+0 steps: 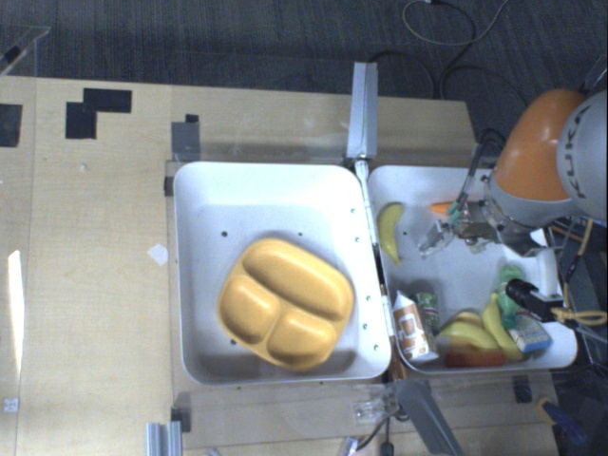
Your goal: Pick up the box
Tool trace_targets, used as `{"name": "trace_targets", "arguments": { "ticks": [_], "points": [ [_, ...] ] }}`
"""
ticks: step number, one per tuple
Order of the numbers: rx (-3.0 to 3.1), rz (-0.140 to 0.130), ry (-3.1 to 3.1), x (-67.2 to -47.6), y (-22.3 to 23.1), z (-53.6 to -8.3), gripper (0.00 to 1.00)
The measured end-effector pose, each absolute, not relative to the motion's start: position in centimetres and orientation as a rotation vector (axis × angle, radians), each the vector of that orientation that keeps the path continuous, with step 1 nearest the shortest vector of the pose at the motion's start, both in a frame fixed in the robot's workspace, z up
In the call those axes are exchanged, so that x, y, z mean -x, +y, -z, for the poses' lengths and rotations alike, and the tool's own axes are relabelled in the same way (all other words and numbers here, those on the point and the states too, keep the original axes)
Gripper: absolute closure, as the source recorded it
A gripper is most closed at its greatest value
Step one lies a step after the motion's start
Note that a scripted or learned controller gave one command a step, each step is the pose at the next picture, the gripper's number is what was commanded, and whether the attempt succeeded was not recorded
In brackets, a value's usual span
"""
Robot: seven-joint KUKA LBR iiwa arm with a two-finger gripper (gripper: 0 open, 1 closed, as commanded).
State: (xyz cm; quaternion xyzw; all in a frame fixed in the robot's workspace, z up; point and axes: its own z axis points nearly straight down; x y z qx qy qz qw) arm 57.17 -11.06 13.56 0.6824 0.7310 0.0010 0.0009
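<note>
Over the right bin: the arm (546, 155) is reaching in from the right, its orange band sitting above the bin's far right corner.
Gripper: the gripper (456, 228) is hanging over the upper middle of the right bin (418, 183); how far it is spread, I cannot tell, and nothing is showing in its grasp.
Box: the small box (411, 328) is lying at the right bin's near left corner, pressing against the divider wall and the near rim.
Crowding: a green can (427, 307) is sitting just beside the box, and bananas (480, 331) are bunching along the near rim to its right.
Far-left wall: a lone banana (389, 231) is lying along the divider.
Open room: the bare white floor in the right bin's middle is staying free below the gripper.
Left bin: a big yellow tray (285, 302) is taking up the near centre of the left bin (199, 255), with clear margins at the far edge.
</note>
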Motion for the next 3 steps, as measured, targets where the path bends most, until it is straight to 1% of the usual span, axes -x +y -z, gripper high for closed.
{"name": "trace_targets", "arguments": {
  "ticks": [1, 2, 3],
  "points": [
    [-1.980, -0.008, 2.433, -64.5, -3.3, -18.7, 0.00],
    [-1.745, -0.004, 2.605, -62.2, -12.7, -12.7, 0.00],
    [-1.771, -0.008, 2.586, -58.9, -5.7, -29.8, 0.00]
  ]
}}
